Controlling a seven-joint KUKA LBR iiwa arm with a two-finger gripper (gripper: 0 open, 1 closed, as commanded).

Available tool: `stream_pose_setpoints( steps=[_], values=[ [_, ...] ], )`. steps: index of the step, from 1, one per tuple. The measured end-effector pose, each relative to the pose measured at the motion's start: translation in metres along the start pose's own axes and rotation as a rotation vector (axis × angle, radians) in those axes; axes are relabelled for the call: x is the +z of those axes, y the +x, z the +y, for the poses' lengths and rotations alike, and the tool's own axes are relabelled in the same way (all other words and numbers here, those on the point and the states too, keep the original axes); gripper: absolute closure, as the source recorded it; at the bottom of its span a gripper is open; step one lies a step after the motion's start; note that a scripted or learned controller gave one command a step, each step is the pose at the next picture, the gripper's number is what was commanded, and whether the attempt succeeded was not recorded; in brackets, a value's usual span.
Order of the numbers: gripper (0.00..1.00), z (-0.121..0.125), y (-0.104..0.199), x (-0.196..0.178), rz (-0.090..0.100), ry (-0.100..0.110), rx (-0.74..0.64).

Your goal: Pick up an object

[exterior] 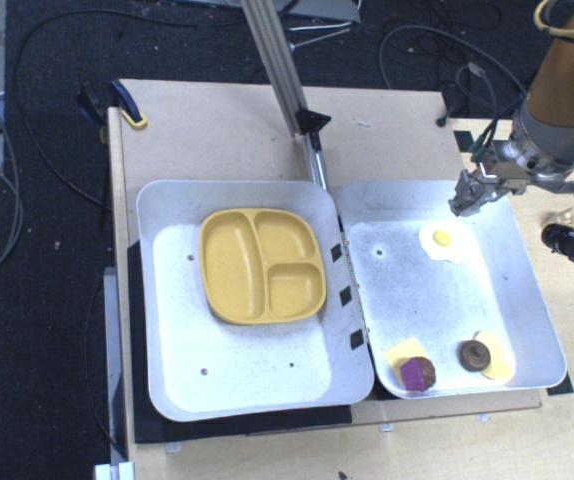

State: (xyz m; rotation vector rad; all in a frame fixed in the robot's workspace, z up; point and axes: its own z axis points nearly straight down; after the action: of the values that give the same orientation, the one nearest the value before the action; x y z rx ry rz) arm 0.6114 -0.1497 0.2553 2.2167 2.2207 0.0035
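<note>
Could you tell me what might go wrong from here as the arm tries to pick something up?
1. The tool hangs near the right bin's far rim, so a straight descent could hit the rim.
2. The egg nearest it lies flat, so the tool may slide off it.
3. The purple piece and the brown piece each sit against yellow slices by the near wall, so a grasp might catch two things or the wall.

I see a fried-egg toy (441, 241) lying flat in the right bin's far part, a purple ball (417, 372) and brown doughnut (475, 355) along its near edge.
</note>
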Motion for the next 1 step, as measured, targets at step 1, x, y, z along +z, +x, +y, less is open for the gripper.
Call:
stream_pose_setpoints(
  steps=[1],
  values=[
    [1.0, 0.006, 0.056, -0.0057, 0.002, 0.002, -0.005]
  ],
)
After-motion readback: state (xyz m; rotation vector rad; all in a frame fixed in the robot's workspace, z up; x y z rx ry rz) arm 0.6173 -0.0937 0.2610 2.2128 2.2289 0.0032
